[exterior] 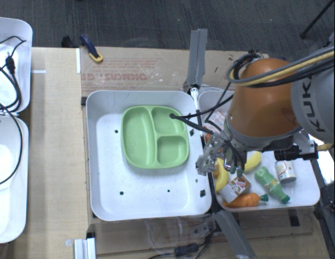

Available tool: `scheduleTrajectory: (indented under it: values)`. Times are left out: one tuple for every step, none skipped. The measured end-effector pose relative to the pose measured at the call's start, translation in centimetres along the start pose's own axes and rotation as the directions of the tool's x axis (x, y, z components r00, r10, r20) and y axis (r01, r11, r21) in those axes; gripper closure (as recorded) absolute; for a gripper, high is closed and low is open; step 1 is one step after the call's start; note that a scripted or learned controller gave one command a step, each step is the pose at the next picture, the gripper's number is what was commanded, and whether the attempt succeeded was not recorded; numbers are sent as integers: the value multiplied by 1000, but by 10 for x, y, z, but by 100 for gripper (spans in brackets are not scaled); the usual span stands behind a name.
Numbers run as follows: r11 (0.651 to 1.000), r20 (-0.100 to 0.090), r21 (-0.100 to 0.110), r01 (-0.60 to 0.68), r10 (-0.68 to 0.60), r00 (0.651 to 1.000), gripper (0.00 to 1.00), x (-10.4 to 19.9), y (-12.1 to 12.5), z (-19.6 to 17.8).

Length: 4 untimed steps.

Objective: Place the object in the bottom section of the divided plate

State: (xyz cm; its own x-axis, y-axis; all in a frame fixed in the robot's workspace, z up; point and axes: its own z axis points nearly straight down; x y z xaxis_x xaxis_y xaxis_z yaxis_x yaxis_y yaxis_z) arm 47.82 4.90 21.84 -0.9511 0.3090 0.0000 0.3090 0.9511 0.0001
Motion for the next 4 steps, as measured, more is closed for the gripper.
scheduleTrajectory:
  values:
    - [999, 2, 0, 40, -40, 999, 100, -51, 83, -23]
    - [1000, 2, 0, -24, 24, 1000, 100, -47, 140, -27]
    - [999, 0, 1, -37, 37, 999, 100, 6, 148, -34]
    - [999, 0, 1, -37, 37, 999, 0, 6, 148, -34]
